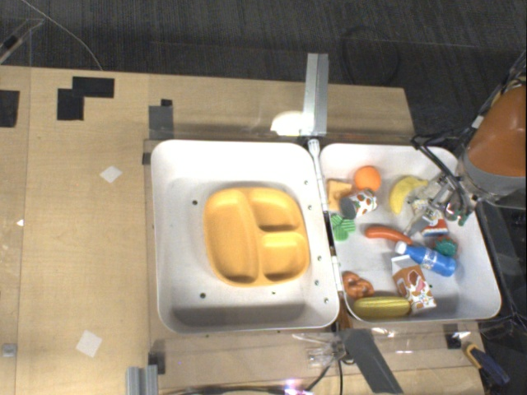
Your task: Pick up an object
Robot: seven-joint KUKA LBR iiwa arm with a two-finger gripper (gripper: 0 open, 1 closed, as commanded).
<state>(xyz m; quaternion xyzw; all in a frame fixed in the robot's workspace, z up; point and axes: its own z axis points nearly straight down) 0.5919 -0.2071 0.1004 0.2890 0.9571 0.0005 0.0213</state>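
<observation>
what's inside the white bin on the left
Inside the left white bin lies one yellow plastic divided tray, three compartments facing up. Whatever sits beneath that tray is covered.

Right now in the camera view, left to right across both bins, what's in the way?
Yellow divided tray → green toy → orange ball → banana → blue bottle → gripper at the right bin's right side.

We see a robot laboratory or test workshop. A plywood bench carries two white bins fixed with metal brackets, black marker shapes are on the wood, and cables run along the bench edge over dark carpet.
</observation>
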